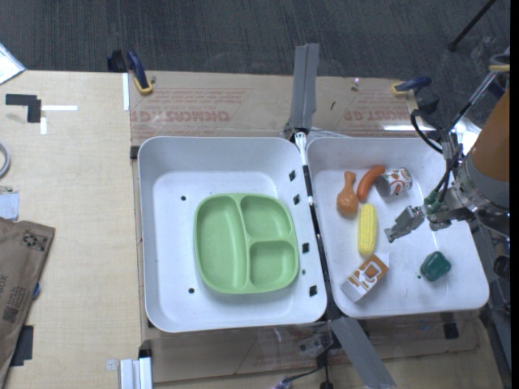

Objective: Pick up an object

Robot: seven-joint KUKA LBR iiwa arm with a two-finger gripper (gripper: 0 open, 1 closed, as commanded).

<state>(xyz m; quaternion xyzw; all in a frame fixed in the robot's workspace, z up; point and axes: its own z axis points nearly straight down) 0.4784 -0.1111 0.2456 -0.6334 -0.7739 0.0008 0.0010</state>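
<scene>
Seen from above at a slant. At the right edge of the frame, a grey arm with an orange band (493, 140), reaching in over the right-hand shallow white plastic bin (470, 294). Below the wrist, the two-finger metal gripper (403, 224), pointing left and a little downward in the picture, just right of the middle of that bin. Cannot tell how far apart its tips stand; too small and too much in shadow. Nothing visible clamped in it, no object touching it that can be made out.

In the right bin, toward its left half: an orange drumstick-shaped toy (347, 195) and an orange-red sausage-shaped toy (370, 181) side by side near the top, a small white and red can-like object (396, 182) just right of them, a yellow plastic corn cob (367, 228) upright in the picture below them, a white and orange carton (366, 277) lying tilted near the lower left corner. In the lower right of the bin, a small dark green rounded object (435, 267), apart from the rest and below the gripper in the picture.

In the left-hand shallow white plastic bin (162, 217), a pale green three-compartment plate (246, 243), lying flat at the centre.

Under the bins, brown cardboard with red print (211, 108), held by blue clamps (139, 71) at the upper corners. Pale wooden bench (73, 185) at the left of the frame, dark carpet (243, 14) across the top.
</scene>
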